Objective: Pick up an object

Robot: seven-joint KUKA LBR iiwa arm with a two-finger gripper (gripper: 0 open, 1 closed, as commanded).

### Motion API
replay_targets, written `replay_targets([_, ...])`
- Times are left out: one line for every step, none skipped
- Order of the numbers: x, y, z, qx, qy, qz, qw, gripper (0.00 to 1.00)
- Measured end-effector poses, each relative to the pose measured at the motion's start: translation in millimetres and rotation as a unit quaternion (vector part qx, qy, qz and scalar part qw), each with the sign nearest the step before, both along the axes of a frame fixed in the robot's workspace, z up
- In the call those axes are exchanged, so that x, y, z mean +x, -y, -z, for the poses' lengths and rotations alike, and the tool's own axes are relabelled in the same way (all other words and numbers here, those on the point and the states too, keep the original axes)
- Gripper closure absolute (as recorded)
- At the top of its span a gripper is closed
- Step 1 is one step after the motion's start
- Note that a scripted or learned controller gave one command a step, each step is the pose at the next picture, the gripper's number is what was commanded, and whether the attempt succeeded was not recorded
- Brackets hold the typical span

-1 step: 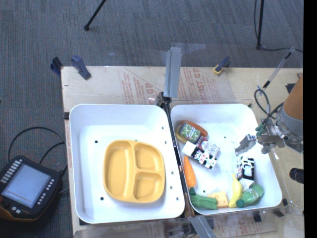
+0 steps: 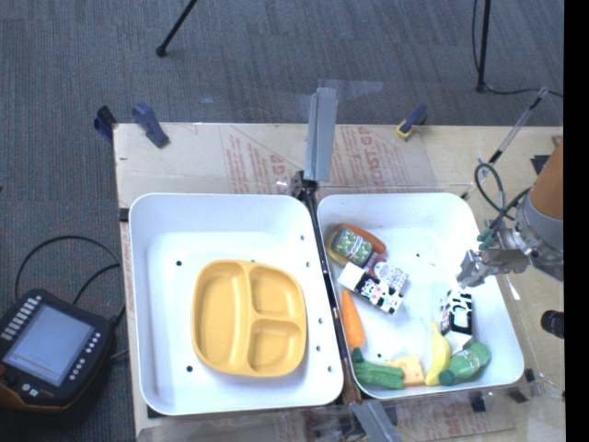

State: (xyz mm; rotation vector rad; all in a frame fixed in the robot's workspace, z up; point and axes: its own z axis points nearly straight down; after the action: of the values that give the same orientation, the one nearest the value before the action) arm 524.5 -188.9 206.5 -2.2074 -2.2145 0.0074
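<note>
The right bin [image 2: 419,212] holds several toy foods. A green can [image 2: 351,244] lies against a red-orange piece [image 2: 371,239] near the bin's left wall. Two cow-patterned boxes [image 2: 380,286] sit in the middle, with a carrot [image 2: 352,319] below them. A black-and-white carton [image 2: 457,313], a banana [image 2: 436,354], a green pepper [image 2: 467,361], a cheese wedge [image 2: 411,368] and a green vegetable [image 2: 377,373] crowd the front right corner. My gripper [image 2: 473,270] hangs over the bin's right side, just above and behind the carton, with nothing visibly held.
The left bin [image 2: 156,247] holds a yellow divided plate [image 2: 248,318]. A grey upright post [image 2: 320,136] stands behind the seam between the bins. A teach pendant [image 2: 51,343] lies on the floor at left. Clamps [image 2: 147,122] grip the bench's back edge.
</note>
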Motion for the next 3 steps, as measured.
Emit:
replay_targets([-0.1, 0.3, 0.0, -0.0001, 0.0, 0.001, 1.0, 0.0])
replay_targets([-36.2, 23.2, 81.3, -0.002, 0.002, 0.089, 0.9961, 0.0])
replay_targets([-10.3, 12.5, 121.8, -0.0006, 0.003, 0.108, 0.9941, 0.0])
